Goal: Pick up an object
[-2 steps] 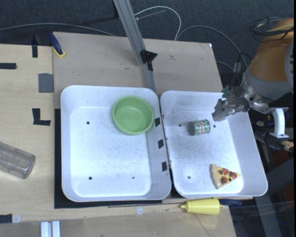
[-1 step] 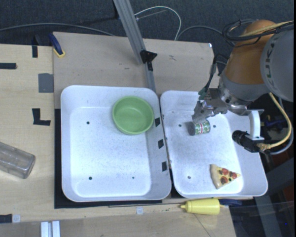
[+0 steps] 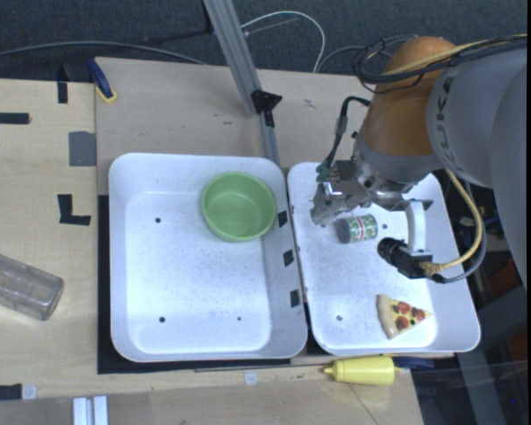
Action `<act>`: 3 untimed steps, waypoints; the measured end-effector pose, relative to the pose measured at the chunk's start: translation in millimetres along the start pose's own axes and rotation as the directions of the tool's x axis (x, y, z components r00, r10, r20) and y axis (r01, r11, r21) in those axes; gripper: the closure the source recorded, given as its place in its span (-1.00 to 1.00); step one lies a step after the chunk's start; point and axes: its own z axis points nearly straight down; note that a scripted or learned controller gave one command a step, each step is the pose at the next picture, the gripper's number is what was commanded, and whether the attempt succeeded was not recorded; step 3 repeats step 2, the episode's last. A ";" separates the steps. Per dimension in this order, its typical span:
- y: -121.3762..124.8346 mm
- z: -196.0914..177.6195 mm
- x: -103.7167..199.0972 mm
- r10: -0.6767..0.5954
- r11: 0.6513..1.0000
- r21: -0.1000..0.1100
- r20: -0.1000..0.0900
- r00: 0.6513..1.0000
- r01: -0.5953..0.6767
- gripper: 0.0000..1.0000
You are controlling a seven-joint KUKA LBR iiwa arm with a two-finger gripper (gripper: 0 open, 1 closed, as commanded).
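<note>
two white bins (image 3: 137, 264), finely speckled with dark dots, are noted. a light green bowl (image 3: 238, 205), a green-and-red labelled can (image 3: 357, 229), a tan pizza slice (image 3: 399, 314) spotted red, a yellow bottle (image 3: 363, 371), and an orange-banded grey arm (image 3: 425, 87) are recorded.

A small can (image 3: 357, 229) with a green-and-white label and a touch of red lay on its side in the right bin (image 3: 336, 282), toward the far end, its length running left to right. A pizza slice (image 3: 400, 314), tan at the crust with red spots on a yellow top, lay flat near that bin's near right corner, well apart from the can. A green bowl (image 3: 238, 206) sat upright in the left bin (image 3: 159, 273), near its far right corner.
</note>
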 end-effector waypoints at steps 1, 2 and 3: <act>11.5 -6.9 49.6 0.001 1.000 -0.002 0.000 1.000 -0.001 1.00; 8.7 2.7 109.8 0.000 1.000 0.000 0.001 1.000 0.000 1.00; 8.7 2.7 109.8 0.000 1.000 0.000 0.001 1.000 0.000 1.00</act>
